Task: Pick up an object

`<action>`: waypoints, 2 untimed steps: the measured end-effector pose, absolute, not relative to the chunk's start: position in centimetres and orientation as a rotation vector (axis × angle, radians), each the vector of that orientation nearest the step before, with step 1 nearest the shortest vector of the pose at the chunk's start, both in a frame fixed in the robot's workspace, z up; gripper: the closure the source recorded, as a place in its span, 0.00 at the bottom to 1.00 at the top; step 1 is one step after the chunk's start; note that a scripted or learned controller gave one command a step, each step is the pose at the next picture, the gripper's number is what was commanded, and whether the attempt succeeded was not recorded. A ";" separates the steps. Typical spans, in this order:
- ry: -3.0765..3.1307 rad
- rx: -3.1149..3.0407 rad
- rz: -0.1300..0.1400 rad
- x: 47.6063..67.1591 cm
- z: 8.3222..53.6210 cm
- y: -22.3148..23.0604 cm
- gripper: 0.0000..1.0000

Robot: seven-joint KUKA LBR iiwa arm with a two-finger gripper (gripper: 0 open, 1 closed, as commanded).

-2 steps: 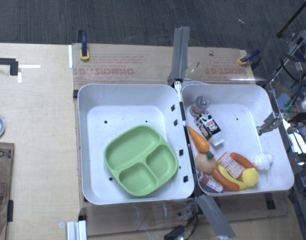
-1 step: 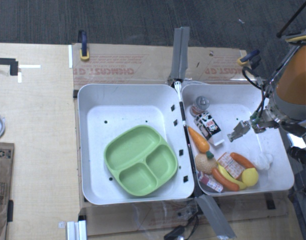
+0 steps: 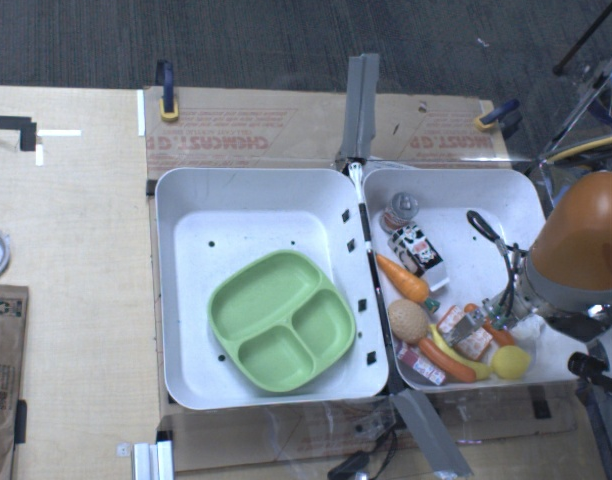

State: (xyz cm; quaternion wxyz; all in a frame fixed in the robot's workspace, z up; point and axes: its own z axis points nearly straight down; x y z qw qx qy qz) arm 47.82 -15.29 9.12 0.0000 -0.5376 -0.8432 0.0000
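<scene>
The right bin (image 3: 506,183) holds a pile of toy food. An orange carrot (image 3: 403,277) lies by the left wall, with a black-and-white milk carton (image 3: 416,248) and a grey round-capped item (image 3: 403,208) behind it. Toward the front are a tan roll (image 3: 407,320), a banana (image 3: 452,355), a red sausage (image 3: 429,364), a yellow lemon (image 3: 512,362) and a red-and-white packet (image 3: 466,334). My gripper (image 3: 502,311) reaches down from the right, its tip among the items just above the lemon and beside the packet. The wrist hides the tip.
The left bin (image 3: 186,268) contains a green three-compartment plate (image 3: 281,319). A grey divider post (image 3: 360,108) stands between the bins at the back. A thin black looped piece (image 3: 482,226) lies near the right bin's back right. The arm's orange band (image 3: 586,233) overhangs the right wall.
</scene>
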 end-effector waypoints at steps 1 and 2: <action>-2.647 -1.693 -0.001 47.9 10.0 -15.3 1.00; -2.655 -1.681 0.001 49.2 19.1 -9.1 1.00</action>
